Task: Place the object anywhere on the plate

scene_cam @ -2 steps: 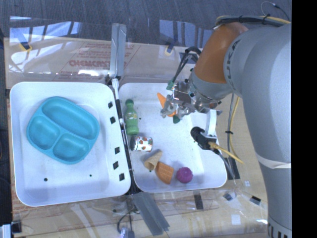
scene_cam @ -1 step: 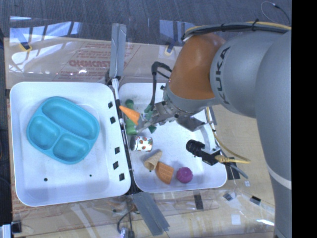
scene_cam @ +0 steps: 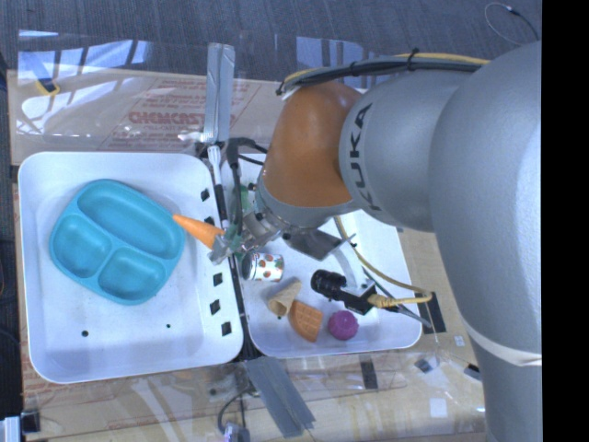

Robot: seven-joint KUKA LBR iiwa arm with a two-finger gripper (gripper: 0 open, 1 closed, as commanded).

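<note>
Carrot [scene_cam: 196, 227] is being carried over the left bin [scene_cam: 120, 334], just beside the blue plate [scene_cam: 110, 238], with the gripper [scene_cam: 226, 243] pinching its fat end; next, I think, it should go left and let go.

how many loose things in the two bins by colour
blue: 1, the plate
orange: 2, the carrot and a rounded piece
tan: 1, a cone
purple: 1, a ball
white with dots: 1, a small cup
total: 6
</note>
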